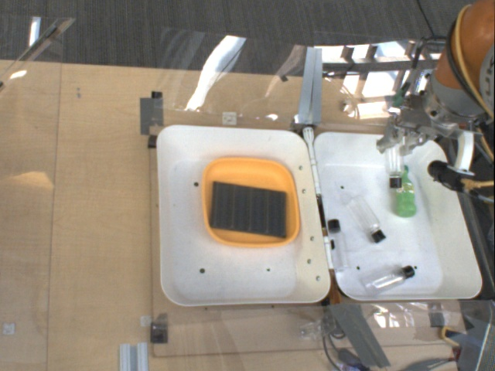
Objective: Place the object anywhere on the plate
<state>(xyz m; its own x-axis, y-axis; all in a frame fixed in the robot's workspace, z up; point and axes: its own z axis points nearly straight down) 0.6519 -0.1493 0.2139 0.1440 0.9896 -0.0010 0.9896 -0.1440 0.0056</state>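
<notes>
Here the arm reaches in from the right, and its end effector hangs over the far part of the right bin. Its two thin fingers point down with a narrow gap between them and nothing gripped. Just below the fingertips lies a green bottle with a black cap, on the bin floor. Two clear vials with black caps share that bin: one near the middle, the other toward the near edge. In the left bin sits an orange plate, roughly centred, and a dark ribbed rectangular slab lies flat on it. Both bins rest on the wooden counter.
</notes>
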